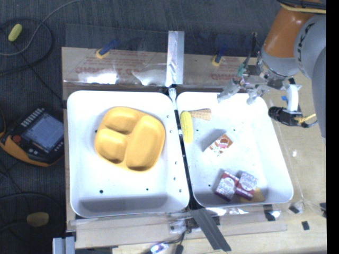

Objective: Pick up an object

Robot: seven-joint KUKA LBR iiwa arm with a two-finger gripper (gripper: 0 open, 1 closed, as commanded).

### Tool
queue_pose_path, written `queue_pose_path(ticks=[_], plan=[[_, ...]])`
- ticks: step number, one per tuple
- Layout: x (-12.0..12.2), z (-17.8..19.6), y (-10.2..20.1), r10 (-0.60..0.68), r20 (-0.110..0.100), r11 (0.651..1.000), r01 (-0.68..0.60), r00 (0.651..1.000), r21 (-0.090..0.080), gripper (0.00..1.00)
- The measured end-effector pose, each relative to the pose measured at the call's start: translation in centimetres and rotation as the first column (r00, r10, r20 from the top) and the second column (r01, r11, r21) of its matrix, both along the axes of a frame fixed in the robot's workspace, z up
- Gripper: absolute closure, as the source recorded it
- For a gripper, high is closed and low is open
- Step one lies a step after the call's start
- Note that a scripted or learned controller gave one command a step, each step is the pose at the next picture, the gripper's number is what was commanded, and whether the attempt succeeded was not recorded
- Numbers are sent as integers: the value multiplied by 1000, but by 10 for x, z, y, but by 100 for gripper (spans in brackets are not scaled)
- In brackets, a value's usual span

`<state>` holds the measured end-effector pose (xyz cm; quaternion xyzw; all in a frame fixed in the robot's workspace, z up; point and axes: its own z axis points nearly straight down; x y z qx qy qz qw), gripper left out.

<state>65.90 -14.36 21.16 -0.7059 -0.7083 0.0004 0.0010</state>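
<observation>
two shallow white plastic bins side by side on the bench: left bin (85,194), right bin (275,157). one large yellow three-lobed plastic tray (130,137) in the left bin, a little above its middle. in the right bin, five loose things counted: one yellow corn cob (186,126) lying along the left wall; one tan ice-cream cone (201,114) just beside the cob's upper end, tip pointing left; one small white packet with red and orange print (221,143) near the middle, tilted; two purple-and-white wrapped cubes (236,185) touching each other near the lower right corner, with a sliver of something orange showing at their lower right edge, too little visible to name.

one grey arm with an orange band (283,28) entering from the upper right, bent down toward the far rim of the right bin. gripper (241,91) hovering over that bin's upper right corner, fingers (229,92) spread apart and released, nothing between them. well apart from the cubes and the packet, nearer to the cone but not touching it.

outside the bins: one black-and-orange handheld control pendant (34,136) on the dark floor at left, one small yellow object (15,32) at upper left, cables trailing across the floor.
</observation>
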Motion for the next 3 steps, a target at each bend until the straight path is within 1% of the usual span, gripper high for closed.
queue_pose_path(ticks=[1, 2, 3], plan=[[0, 0, 0, 0, 0, 1000, 0, 1000, 0, 0], [-35, -118, 2, -20, 1, 1000, 20, 1000, -1, 0], [-97, -121, -2, -28, 13, 1000, 28, 1000, -3, 0]])
